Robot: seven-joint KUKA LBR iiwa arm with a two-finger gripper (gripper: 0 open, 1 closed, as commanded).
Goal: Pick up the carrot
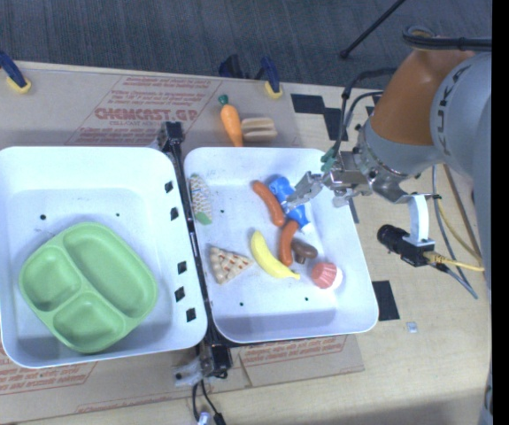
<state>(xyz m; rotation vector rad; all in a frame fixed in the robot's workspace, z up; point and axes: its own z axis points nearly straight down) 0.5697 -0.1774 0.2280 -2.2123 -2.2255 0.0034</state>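
One carrot (230,122) lies outside the bins, on cardboard behind the right bin (236,312), touching a sandwich toy (258,129). My gripper (310,186) hovers over that bin, fingers spread, empty. Looks light, rigid, slick plastic; I'd pinch mid-body.

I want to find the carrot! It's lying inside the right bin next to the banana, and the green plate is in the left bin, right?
Not quite. The carrot lies outside the bins, on the cardboard behind the right bin, as the camera view shows. The green plate is in the left bin.

dark carpet floor (104,16), cardboard-covered bench (130,104)
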